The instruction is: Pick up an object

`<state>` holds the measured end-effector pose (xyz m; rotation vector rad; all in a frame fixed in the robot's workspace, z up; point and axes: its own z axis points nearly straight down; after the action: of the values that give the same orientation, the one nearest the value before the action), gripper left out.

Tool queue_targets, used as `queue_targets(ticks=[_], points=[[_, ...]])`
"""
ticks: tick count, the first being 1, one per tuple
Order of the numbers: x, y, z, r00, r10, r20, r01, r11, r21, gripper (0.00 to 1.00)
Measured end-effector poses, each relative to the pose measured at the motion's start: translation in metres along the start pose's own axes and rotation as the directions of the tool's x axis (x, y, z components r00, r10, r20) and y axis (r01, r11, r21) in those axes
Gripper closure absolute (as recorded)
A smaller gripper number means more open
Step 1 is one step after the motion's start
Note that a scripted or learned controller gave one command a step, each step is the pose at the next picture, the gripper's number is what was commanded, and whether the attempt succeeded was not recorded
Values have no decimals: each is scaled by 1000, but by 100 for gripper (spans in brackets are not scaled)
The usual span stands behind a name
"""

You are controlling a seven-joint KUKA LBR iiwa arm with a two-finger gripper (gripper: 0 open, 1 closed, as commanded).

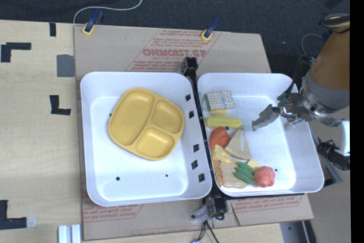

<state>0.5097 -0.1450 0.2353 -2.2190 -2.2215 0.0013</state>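
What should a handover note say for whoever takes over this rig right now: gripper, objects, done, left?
Gripper: over the right bin, on its right side, with nothing between its fingers.
Objects: toy food is piled along the right bin's left wall, including a checkered block, a corn cob, a tomato and a red fruit.
Left bin: holds a yellow divided plate.
Done: nothing lifted yet.
Left: reach the pile, grasp one item and raise it.

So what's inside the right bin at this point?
The right bin holds toy food along its left side: a patterned block, corn, a tomato, a sandwich wedge, crackers, something green and a red fruit. Whatever lies beneath the pile is covered.
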Motion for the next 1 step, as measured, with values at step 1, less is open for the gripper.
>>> queue_targets(ticks=[1], points=[[43, 38, 88, 1000, -4, -2, 4, 1000, 5, 0]])
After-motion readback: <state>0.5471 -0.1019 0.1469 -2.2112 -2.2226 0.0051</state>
